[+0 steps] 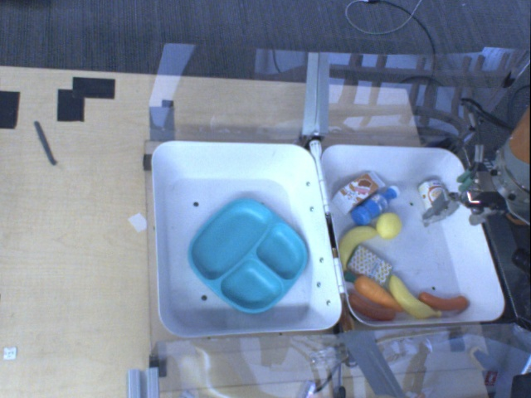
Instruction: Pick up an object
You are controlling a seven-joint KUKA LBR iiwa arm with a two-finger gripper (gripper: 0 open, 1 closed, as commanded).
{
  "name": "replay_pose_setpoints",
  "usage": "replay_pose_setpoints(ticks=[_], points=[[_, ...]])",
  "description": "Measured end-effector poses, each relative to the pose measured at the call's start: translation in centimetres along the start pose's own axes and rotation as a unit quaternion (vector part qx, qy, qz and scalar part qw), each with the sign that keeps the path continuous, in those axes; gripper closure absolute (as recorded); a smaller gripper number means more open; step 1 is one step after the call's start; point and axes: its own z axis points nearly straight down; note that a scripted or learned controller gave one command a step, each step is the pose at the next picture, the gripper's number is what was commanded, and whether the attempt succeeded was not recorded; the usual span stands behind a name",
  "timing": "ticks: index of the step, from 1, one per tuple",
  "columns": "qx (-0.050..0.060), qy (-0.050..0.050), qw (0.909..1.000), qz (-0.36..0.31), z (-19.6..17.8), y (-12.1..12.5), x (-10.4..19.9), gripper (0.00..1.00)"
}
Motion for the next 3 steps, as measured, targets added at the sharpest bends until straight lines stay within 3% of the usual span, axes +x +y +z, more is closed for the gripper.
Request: replay_pose_setpoints(ticks=[1,2,3], points=[[0.001,0.0,0.9977,-0.068,10.9,4.6,5.1,0.0],[-0.003,0.0,0.9967,-0.081,15.7,9.8,4.7,0.0],[-0.005,0.0,0.9965,-0.083,14.5,9.9,4.8,1.0]])
